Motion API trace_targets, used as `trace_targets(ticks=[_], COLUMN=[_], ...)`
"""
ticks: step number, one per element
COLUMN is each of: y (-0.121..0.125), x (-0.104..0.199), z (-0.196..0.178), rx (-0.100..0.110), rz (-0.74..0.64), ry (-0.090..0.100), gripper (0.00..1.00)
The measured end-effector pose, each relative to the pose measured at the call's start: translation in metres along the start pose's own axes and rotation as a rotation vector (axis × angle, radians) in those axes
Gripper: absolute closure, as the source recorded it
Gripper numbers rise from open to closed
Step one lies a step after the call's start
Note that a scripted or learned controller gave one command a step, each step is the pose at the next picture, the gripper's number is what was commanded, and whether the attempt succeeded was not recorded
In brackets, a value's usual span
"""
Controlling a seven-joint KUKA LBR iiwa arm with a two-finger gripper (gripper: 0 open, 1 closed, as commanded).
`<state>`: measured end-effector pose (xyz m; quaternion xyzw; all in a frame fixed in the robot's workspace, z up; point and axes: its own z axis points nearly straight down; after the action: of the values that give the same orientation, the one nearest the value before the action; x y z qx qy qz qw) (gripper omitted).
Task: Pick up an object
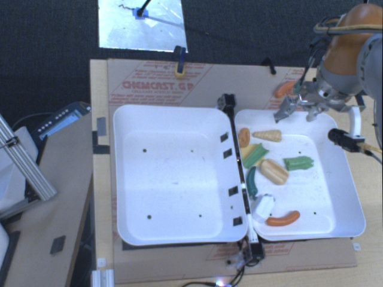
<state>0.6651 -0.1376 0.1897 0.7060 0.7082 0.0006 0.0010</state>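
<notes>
Far left: a grey handheld device (pixel 60 119) lies on the side surface, with a metal rail (pixel 24 163) below it.

Top left of centre: a shiny foil sheet (pixel 142 17) sits on the dark backing; just below it a yellow-and-blue clamp (pixel 179 61) grips the cardboard sheet (pixel 161 85) that underlies both bins.

Left bin (pixel 173 175): white, shallow, only small dark holes in its floor.

Between the bins: a row of black clips (pixel 230 154) runs along the shared rims.

Right bin (pixel 344 202), contents left to right:
- small orange piece (pixel 244 137) against the left wall
- dark green pod (pixel 251 182) by the left wall, lower
- light green pod (pixel 255 155) just right of the orange piece
- white piece (pixel 263 207) near the front left
- pale carrot-like cone (pixel 267 136) near the back wall
- tan bread-like roll (pixel 274 171) mid-bin, touching the dark green pod
- red-orange sausage (pixel 282 219) near the front wall
- green pepper-like piece (pixel 298 163) right of centre

An orange object (pixel 285 89) lies outside the bin, on the cardboard behind its back rim.

Right: the pincer (pixel 298 109) hangs over the right bin's back rim, its fingers apart, nothing between them. It is above and right of the pale cone, apart from every object. The grey arm (pixel 353 46) with its orange band rises to the upper right.
</notes>
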Motion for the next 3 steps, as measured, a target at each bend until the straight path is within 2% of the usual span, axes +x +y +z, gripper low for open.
trace_targets(ticks=[1, 2, 3], y=[0.006, -0.043, -0.001], x=[-0.035, -0.032, 0.026], z=[0.09, 0.106, 0.104], rx=[-0.008, 0.005, -0.004], rz=[0.0, 0.002, -0.007], ry=[-0.002, 0.001, 0.0], gripper=[0.0, 0.0, 0.0])
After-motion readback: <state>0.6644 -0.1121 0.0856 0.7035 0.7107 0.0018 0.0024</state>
